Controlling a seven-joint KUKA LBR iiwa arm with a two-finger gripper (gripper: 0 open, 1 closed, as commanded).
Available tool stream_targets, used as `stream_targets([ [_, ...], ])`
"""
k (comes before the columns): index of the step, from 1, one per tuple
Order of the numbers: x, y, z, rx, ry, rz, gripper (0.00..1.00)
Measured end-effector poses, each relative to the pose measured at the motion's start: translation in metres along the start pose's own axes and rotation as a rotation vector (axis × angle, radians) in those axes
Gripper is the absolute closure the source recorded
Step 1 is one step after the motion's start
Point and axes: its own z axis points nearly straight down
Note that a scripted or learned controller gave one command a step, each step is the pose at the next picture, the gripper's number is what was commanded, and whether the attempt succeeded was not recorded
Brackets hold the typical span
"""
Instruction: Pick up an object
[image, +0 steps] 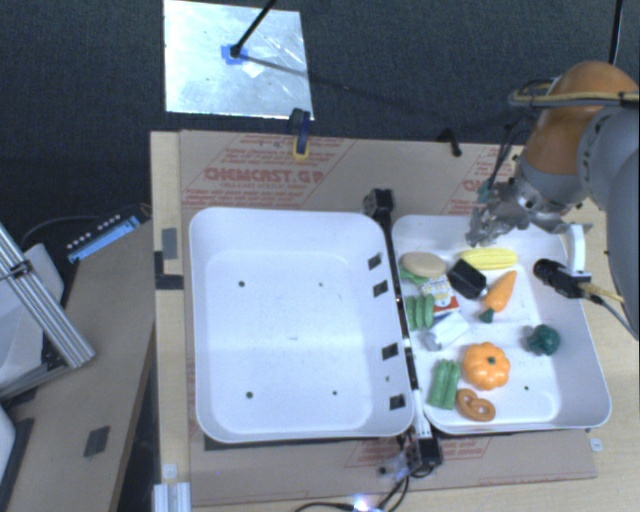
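Note:
My gripper (484, 232) hangs over the far part of the right bin (575, 400), just above and behind a yellow corn cob (489, 259). Nothing shows in its grasp. Next to the corn lie a black block (466, 278) and an orange carrot (500, 291). A tan bun (423, 265) lies to the left of them. Nearer the front sit an orange pumpkin (485, 365), a brown pretzel (475, 405), a green cucumber (443, 383) and a dark green ball (543, 339).
The left bin (215, 300) stands beside the right one, with a row of black clips (388, 290) along the shared wall. Green bean pods (420, 309) and a white packet (447, 327) lie by that wall. A foil sheet (237, 58) lies behind the bench.

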Motion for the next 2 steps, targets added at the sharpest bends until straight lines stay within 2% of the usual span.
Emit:
stream_targets([
  [1,0.063,-0.012,0.025,0.006,0.003,-0.002,1.00],
  [2,0.056,-0.001,0.058,0.001,-0.002,0.002,1.00],
])
